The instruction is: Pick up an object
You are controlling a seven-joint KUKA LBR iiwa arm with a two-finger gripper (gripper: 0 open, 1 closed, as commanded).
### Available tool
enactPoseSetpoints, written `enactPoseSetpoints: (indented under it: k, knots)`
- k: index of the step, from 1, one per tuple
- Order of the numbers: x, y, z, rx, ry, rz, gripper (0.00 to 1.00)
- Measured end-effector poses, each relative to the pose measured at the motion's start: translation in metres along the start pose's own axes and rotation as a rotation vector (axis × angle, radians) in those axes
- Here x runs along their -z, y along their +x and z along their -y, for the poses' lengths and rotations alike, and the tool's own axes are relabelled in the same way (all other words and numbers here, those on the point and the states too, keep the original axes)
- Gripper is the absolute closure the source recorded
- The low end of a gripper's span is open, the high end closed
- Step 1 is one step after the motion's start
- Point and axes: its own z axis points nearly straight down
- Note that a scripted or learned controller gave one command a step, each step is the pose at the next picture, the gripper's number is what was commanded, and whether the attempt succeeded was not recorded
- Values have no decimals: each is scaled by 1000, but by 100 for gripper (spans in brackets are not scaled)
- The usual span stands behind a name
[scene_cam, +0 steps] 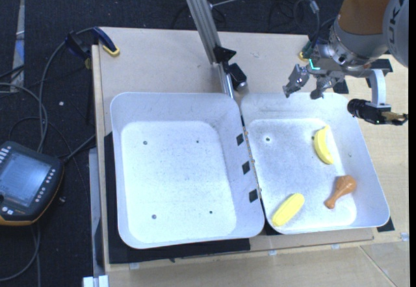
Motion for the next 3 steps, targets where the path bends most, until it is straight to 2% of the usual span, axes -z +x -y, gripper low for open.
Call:
enactPoseSetpoints:
  k: [1,3]
  knots:
    - [0,0,0,0,0,0,0]
    - [-97,0,-15,0,4,0,0]
